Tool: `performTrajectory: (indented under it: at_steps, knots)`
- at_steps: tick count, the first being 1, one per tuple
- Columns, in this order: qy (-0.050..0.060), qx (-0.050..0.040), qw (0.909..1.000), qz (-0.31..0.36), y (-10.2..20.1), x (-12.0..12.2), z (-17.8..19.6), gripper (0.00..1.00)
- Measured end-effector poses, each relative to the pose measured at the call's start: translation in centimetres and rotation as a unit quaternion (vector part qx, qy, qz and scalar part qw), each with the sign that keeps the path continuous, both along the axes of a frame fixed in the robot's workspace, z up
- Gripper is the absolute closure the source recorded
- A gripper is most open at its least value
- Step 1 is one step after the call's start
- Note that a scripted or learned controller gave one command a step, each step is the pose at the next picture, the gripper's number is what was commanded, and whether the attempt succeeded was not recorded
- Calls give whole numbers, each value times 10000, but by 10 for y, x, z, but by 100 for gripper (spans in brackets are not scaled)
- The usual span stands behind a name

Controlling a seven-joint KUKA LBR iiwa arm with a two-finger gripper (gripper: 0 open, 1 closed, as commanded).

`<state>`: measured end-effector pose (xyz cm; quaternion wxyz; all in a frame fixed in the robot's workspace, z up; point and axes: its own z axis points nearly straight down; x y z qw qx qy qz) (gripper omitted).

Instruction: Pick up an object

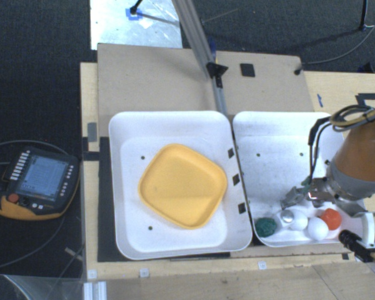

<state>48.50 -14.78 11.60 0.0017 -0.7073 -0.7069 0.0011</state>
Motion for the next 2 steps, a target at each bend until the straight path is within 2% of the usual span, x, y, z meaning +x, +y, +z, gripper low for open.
performTrajectory:
  at_steps: [1, 2]
  knots:
    - [-15, -3, 10000, 3, 0, 0, -27, 0]
    - [-26, -5, 10000, 3, 0, 0, -15, 100]
